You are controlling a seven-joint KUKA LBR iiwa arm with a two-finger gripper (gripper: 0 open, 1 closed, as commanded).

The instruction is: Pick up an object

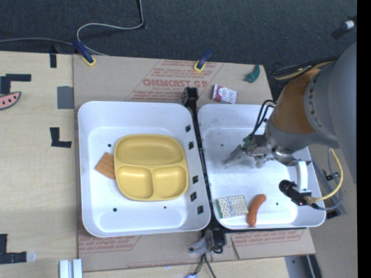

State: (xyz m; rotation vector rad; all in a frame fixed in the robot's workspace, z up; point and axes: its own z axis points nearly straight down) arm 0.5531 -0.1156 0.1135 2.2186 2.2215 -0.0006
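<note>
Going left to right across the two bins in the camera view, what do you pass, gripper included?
Cracker → yellow divided plate → green-patterned packet → gripper and sausage at about the same point, the gripper farther back in the right bin.

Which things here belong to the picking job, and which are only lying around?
Job:
gripper
sausage
green-patterned packet
yellow divided tray
brown cracker

Lying about:
red-and-white packet
yellow clamps
teal clip

"CHEMCAST GP" on cardboard sheet (168, 80)
</note>
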